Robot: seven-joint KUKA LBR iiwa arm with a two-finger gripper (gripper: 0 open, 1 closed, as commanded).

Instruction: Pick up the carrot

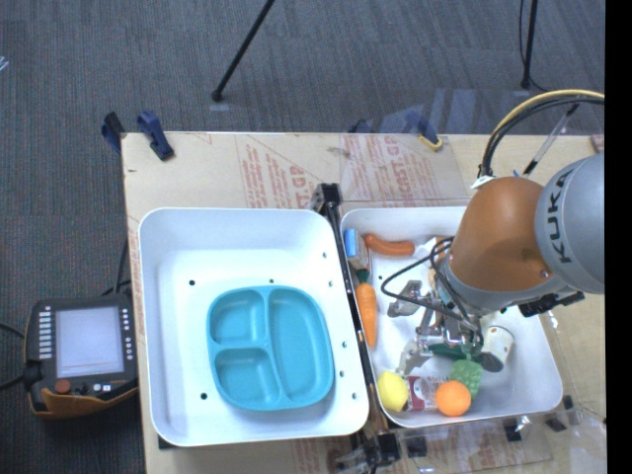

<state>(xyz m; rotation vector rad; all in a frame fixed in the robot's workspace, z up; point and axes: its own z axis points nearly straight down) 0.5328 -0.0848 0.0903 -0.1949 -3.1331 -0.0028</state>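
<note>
On the floor at the far left, a handheld control pendant (84, 352) with a pale screen lies just beside the counter (257, 166), whose bare brown top shows printed red lettering beyond the bins. Two blue clamps (148, 134) sit at the counter's far left corner. The left bin (168, 255) holds a teal divided plate (270, 347), lying flat a little right of the bin's middle, with three compartments.

In the right bin (538, 373), the carrot (367, 310) lies along the left wall, lengthwise from far to near, close to the divide between the two bins and apart from the gripper. Farther back, an orange sausage-shaped piece (389, 246) lies crosswise near the far wall. At the near edge a yellow lemon (393, 391) sits beside an orange ball-shaped fruit (453, 398), with a green leafy piece (466, 374) just behind the orange one.

The grey arm with its orange band (504, 240) reaches in from the right and hangs over the middle of the right bin. The gripper (441, 339) points down among the near items, right of the carrot; whether its fingers are parted or closed cannot be told, and nothing is seen held.
</note>
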